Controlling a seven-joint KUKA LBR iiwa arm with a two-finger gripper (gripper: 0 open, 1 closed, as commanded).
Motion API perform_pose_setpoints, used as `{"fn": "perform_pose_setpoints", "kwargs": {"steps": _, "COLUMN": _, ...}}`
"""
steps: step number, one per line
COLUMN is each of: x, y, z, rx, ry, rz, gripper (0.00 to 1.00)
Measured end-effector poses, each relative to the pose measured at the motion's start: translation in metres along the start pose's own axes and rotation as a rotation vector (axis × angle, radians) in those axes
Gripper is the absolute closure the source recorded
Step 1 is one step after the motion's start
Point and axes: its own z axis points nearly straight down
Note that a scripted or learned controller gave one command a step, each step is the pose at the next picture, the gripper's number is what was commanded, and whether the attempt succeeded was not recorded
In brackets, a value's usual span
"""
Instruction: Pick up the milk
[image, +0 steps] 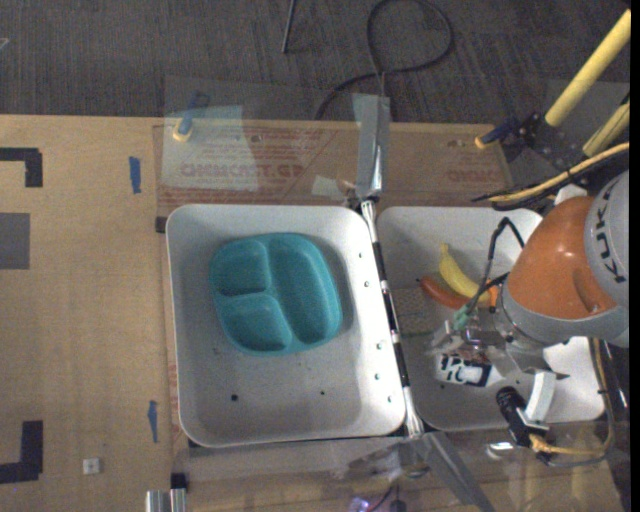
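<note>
- The milk (465, 372), a small white carton with dark blue print, lies in the right bin (420, 250), low down and towards its left side.
- The claw (470, 345) hangs directly over the carton, its tip just above the carton's upper edge in this view.
- Whether claw and milk touch cannot be told; wrist hardware and cables crowd that spot.
- Whether the claw is released or clenched cannot be told either, since the view looks down on the wrist from above.
- The arm (565, 270) comes in from the right, its orange band and grey shell covering much of the right bin's right half.
- Up and left of the milk lie a yellow banana (456, 272) and, just below it, a red piece (438, 291), both near the claw's upper side and apart from the carton.
- A black cable (497, 245) loops from the wrist over the banana's area.
- The left bin (200, 400) sits beside the right one, their rims meeting at a metal strip.
- In the left bin a teal divided plate (276, 292) lies flat in the upper half, well apart from the milk.
- Both bins rest on a wooden bench (80, 330) marked with blue tape.
</note>
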Motion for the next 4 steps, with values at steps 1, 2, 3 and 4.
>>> {"fn": "perform_pose_setpoints", "kwargs": {"steps": 1, "x": -0.002, "y": -0.001, "z": -0.006, "rx": 0.005, "ry": 0.0, "rz": 0.004, "gripper": 1.0}}
{"fn": "perform_pose_setpoints", "kwargs": {"steps": 2, "x": 0.007, "y": -0.007, "z": -0.077, "rx": 0.033, "ry": -0.005, "rz": 0.277, "gripper": 1.0}}
{"fn": "perform_pose_setpoints", "kwargs": {"steps": 3, "x": 0.06, "y": -0.012, "z": -0.077, "rx": 0.033, "ry": -0.008, "rz": 0.425, "gripper": 1.0}}
{"fn": "perform_pose_setpoints", "kwargs": {"steps": 4, "x": 0.001, "y": 0.021, "z": -0.188, "rx": 0.032, "ry": -0.006, "rz": 0.265, "gripper": 1.0}}
